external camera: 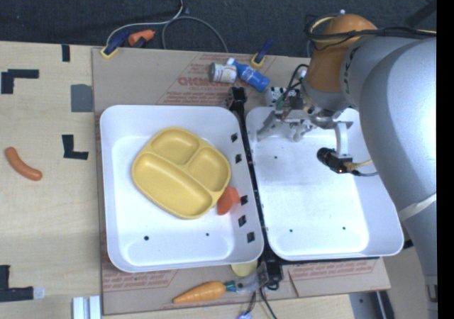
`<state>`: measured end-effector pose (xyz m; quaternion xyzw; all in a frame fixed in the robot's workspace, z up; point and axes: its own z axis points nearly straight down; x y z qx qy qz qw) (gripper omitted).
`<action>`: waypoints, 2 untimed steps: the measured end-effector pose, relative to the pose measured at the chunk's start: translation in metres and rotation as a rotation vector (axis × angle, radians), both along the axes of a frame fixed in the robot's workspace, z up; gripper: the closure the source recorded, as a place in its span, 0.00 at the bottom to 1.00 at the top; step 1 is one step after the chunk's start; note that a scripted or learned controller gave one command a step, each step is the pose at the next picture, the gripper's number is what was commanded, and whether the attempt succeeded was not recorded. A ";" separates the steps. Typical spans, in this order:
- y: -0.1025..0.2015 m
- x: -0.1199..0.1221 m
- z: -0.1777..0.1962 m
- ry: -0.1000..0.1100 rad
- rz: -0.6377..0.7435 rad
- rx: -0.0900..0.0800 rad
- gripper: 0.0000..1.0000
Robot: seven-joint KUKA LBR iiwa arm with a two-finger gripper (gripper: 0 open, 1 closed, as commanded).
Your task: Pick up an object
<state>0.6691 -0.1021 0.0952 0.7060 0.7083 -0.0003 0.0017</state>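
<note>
In the left bin (117,239) lies a yellow divided plate (181,171). A small orange-red piece (227,201) rests against the plate's lower right edge. My gripper (285,126) hangs low over the far end of the right bin (333,239), close to the divider between the bins. It is well apart from the plate and the orange-red piece. I see nothing held in it.
The grey arm (390,98) covers the right bin's far right corner. Outside the bins lie an orange sausage (23,164) at the far left, a carrot (202,292) at the front, and a blue-and-white bottle (241,73) behind. Clamps (128,40) hold the cardboard's back edge.
</note>
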 end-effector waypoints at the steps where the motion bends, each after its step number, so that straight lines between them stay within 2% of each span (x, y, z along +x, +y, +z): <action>1: 0.006 -0.014 -0.010 -0.001 -0.003 -0.001 0.00; 2: 0.007 0.000 -0.004 0.002 -0.002 0.003 0.00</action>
